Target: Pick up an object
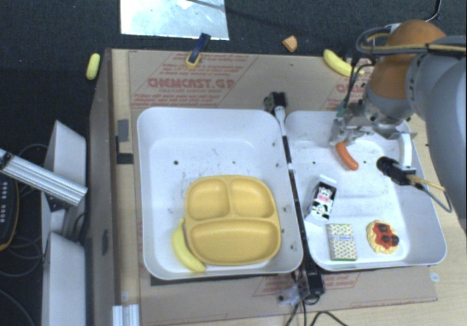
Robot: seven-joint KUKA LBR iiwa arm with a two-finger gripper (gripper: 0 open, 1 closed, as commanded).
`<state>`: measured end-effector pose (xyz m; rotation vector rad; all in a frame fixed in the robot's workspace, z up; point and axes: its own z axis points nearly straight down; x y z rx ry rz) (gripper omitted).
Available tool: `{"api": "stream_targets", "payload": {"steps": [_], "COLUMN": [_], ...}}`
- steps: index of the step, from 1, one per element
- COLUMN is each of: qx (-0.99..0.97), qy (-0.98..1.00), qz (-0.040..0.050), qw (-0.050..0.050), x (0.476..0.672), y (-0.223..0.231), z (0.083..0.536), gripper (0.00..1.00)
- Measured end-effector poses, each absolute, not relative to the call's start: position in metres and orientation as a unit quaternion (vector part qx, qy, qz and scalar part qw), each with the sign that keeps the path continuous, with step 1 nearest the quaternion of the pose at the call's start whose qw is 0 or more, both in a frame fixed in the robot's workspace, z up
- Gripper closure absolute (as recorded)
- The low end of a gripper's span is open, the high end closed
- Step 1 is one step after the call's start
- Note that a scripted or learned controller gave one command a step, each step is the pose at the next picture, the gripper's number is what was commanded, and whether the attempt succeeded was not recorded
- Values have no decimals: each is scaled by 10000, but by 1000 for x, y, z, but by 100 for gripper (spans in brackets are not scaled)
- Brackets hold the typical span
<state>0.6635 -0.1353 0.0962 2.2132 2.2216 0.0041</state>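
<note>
Jaws: low over the back part of the right bin (368,199). You cannot tell how far open they are, and you can see nothing between them.

- Orange sausage (347,155): just on the camera side of the jaws, lying slantwise on the bin floor. Whether they touch it, you can't tell.
- Cow-print carton (322,200): further toward the camera, near the divider.
- Speckled square block (341,241) and small pizza toy (383,236): beyond that, at the front wall, side by side.
- Left bin (211,142), well apart from the jaws: yellow divided plate (232,219), with a banana (184,244) against its edge.
- Behind the jaws, on the counter: a second banana (337,62).
</note>
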Motion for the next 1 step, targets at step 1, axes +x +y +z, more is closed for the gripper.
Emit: {"api": "stream_targets", "payload": {"steps": [1], "qx": [7054], "qy": [7088], "qz": [19], "qw": [16], "x": [611], "y": [-59], "z": [186], "gripper": [100]}}
